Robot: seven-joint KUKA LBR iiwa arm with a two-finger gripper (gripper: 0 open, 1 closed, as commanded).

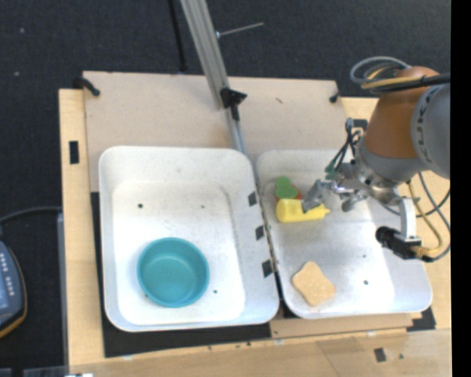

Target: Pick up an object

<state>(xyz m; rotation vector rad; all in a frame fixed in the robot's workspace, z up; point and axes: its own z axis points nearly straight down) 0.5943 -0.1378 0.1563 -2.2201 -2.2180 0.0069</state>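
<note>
The grey arm (400, 132) reaches low over the right bin (392, 289), its gripper (315, 200) at a yellow block (298, 210); whether the fingers grasp it cannot be told.

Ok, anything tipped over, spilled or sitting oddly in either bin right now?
Nothing stands out. The teal bowl sits upright in the left bin. In the right bin, the yellow block, green piece and tan sponge lie flat, nothing spilled.

Teal bowl (173, 271); yellow block (298, 210); green piece (285, 188); tan sponge (313, 283).
</note>
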